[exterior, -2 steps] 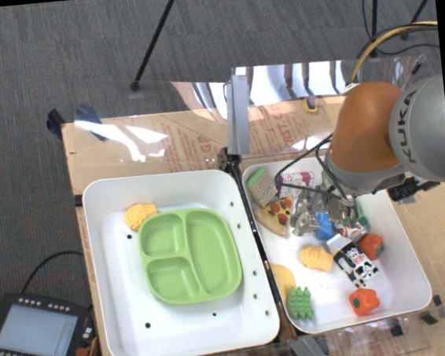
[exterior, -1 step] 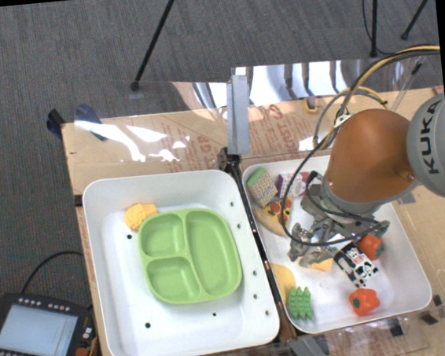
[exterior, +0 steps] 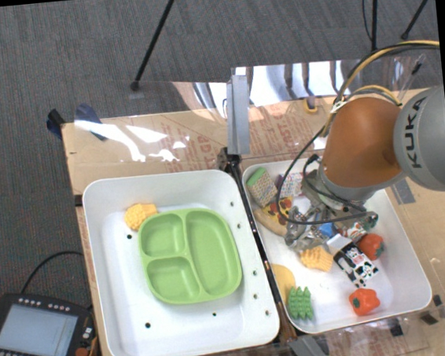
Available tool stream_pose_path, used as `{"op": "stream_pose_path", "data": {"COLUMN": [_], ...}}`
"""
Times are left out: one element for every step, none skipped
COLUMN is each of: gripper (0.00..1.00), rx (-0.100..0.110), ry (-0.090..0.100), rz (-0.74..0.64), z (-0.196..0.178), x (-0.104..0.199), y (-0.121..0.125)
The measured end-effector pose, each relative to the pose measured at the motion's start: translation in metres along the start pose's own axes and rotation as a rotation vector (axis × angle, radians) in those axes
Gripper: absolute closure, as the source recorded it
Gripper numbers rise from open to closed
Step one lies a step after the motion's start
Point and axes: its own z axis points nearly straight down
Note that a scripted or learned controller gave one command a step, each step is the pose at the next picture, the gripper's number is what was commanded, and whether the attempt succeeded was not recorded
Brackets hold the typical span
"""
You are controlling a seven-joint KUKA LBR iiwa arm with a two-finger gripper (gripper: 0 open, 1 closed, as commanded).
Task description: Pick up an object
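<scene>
Overhead, the grey KUKA arm [exterior: 428, 140] with its orange band [exterior: 361, 141] reaches in from the right and hangs low over the right-hand white bin [exterior: 416, 271], its jaws [exterior: 316, 230] buried among the clutter at the bin's middle. Whether the jaws are spread or closed cannot be told from this angle, and nothing can be seen held between them.

Toys crowd the right bin: a black-and-white cow figure [exterior: 357, 266] and a red toy [exterior: 371, 245] lie just right of the wrist, an orange pepper-like piece [exterior: 363, 301] sits near the front edge, a green ridged block [exterior: 300, 302] rests at the front left, and a yellow waffle-textured piece [exterior: 317, 260] lies just below the jaws. A green-framed card [exterior: 260, 185] leans at the back left corner, and a yellow disc [exterior: 282, 274] lies against the left wall.

The left-hand white bin [exterior: 119, 318] carries a light green divided plate [exterior: 189, 255] at its centre, with a small yellow textured toy [exterior: 139, 215] touching the plate's back left corner.

Both bins sit side by side on the counter [exterior: 148, 145]. A teach pendant [exterior: 37, 333] lies on the floor at lower left.
</scene>
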Motion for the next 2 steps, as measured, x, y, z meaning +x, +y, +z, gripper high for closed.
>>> {"op": "stream_pose_path", "data": {"gripper": [0.00,0.00], "rx": [0.000,0.001], "ry": [0.001,0.001], "rz": [0.000,-0.004], "z": [0.000,0.000], "x": [0.000,-0.008], "y": [0.000,-0.037]}}
